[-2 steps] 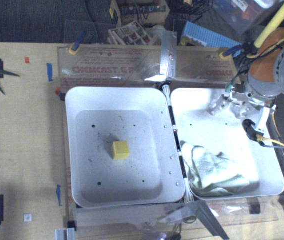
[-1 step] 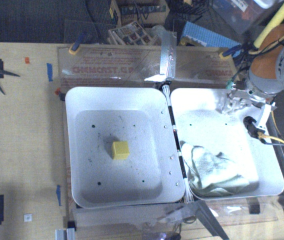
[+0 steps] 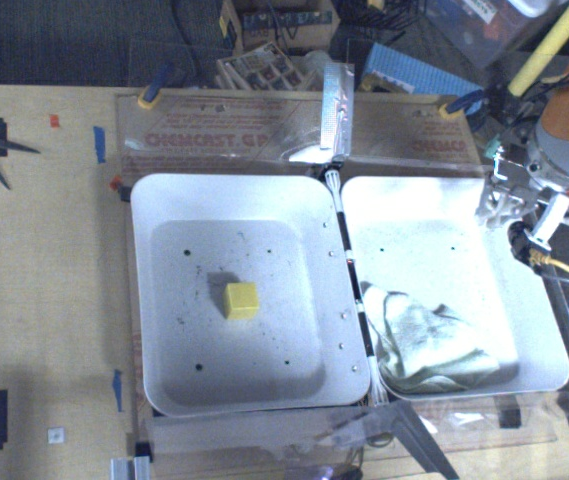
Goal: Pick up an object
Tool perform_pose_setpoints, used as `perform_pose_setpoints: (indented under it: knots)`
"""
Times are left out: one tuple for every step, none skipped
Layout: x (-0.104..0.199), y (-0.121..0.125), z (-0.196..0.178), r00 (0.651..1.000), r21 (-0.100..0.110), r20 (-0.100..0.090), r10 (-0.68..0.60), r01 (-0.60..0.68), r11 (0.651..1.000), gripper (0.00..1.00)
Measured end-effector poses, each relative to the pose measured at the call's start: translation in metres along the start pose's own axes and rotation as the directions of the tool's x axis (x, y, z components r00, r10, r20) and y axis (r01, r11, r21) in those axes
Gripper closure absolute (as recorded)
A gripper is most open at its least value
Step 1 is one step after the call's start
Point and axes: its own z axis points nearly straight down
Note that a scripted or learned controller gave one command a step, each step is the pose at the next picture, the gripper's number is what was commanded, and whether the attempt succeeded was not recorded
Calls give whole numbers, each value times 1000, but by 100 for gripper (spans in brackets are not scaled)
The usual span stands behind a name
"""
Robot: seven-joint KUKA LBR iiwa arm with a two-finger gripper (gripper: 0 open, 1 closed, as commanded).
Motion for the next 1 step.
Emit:
perform_pose_setpoints:
  knots:
    - [7,-20,-32,976,1,0,218,-218,976,100]
